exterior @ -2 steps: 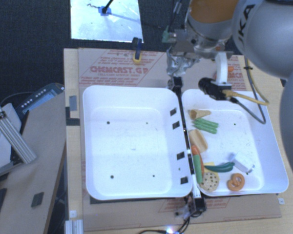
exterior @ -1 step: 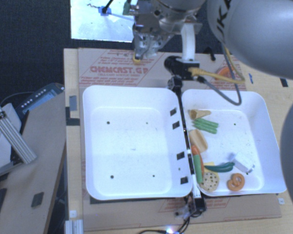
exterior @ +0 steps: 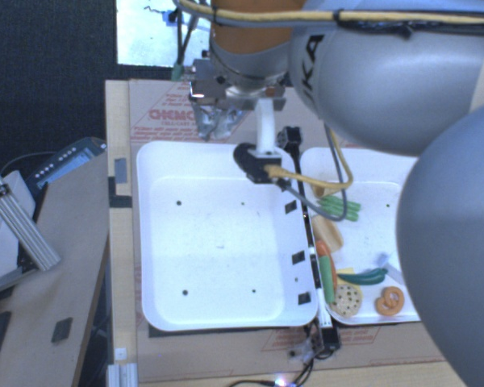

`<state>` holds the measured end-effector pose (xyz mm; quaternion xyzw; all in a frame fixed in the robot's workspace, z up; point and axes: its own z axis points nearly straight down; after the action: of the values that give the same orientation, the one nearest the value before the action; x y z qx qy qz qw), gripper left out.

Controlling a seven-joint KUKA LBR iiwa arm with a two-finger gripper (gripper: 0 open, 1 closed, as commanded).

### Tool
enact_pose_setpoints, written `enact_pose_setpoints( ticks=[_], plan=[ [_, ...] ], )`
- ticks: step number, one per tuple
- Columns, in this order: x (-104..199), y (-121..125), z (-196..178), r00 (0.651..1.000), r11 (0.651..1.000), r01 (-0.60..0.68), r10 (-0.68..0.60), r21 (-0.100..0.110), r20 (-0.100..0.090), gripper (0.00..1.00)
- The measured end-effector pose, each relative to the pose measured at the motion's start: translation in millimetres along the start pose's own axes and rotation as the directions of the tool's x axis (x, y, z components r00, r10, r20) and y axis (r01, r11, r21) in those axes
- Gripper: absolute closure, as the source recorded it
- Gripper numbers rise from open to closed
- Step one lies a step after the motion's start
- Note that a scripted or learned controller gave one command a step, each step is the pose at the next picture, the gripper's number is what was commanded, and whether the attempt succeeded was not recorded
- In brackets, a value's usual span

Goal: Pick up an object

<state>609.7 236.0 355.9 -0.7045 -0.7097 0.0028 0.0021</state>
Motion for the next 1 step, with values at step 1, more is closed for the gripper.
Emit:
enact_pose_setpoints(
  ticks=[1],
  plan=[
    [-1.7,-20.1,-131.7,1.000,1.000,0.000,0.000,-0.021,-0.007,1.00]
  ],
)
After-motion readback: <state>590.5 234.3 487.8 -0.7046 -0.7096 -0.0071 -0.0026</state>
